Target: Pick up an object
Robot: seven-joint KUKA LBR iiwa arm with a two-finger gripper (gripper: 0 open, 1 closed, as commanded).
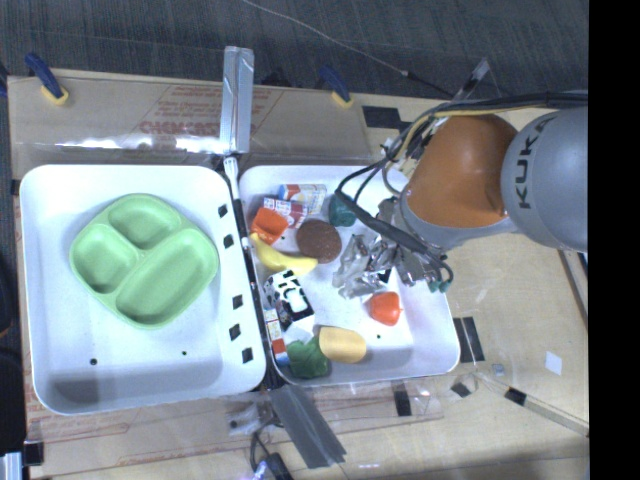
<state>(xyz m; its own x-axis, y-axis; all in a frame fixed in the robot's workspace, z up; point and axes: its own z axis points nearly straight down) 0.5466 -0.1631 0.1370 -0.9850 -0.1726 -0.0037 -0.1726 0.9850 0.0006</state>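
My gripper (358, 271) hangs low over the middle of the right bin (432, 340), its metal fingers pointing down-left. A brown round object (319, 239) lies just left of it and a red-orange object (385, 308) just below it. Further left are a yellow banana (281, 260), an orange item (268, 222) and a red-and-white carton (304, 199). A dark teal object (343, 211) sits above the gripper. A black-and-white box (289, 299), a yellow object (343, 343) and a green object (307, 360) lie near the front. Nothing shows between the fingers.
The left bin (60, 368) holds a green three-compartment plate (145, 258). A metal divider bar (237, 98) rises between the bins. The arm's orange band (458, 173) and cables overhang the right bin's right side.
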